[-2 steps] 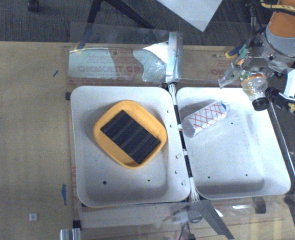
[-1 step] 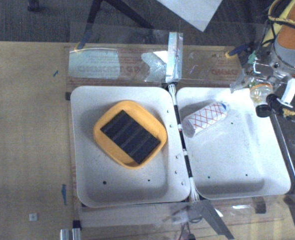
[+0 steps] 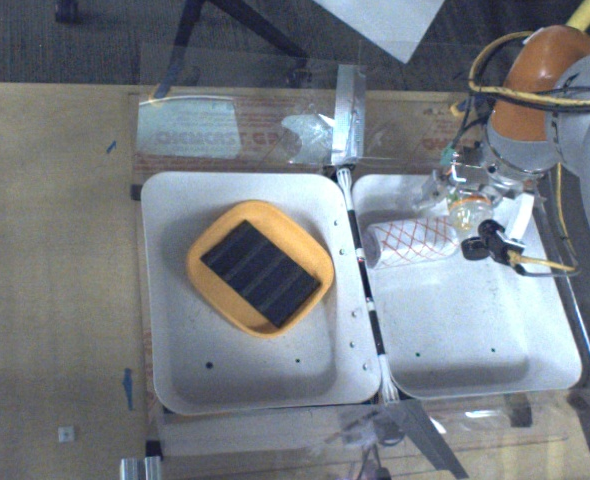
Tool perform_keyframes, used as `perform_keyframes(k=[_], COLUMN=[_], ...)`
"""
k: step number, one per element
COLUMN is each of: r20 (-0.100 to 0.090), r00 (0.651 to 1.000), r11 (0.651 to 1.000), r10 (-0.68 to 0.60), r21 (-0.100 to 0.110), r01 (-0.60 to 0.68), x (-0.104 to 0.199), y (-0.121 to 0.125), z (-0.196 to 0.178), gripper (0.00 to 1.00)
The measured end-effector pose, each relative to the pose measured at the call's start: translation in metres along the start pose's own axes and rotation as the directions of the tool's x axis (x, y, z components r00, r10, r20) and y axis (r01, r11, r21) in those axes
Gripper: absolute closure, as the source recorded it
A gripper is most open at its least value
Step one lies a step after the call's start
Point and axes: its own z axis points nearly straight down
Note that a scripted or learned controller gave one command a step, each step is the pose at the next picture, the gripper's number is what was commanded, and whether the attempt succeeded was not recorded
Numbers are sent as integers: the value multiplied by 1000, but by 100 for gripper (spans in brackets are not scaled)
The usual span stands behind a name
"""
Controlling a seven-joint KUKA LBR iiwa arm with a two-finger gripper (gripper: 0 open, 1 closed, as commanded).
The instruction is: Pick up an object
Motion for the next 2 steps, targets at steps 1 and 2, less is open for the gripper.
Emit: perform_keyframes(k=[1,2], r20=[1,2], r00=[1000,1000], r11=[1000,1000], r10=[-1,0], r21=[-2,-4], r01=[1,0], x=[0,-1], y=[1,1], z=[-10,-20], gripper=[100,100])
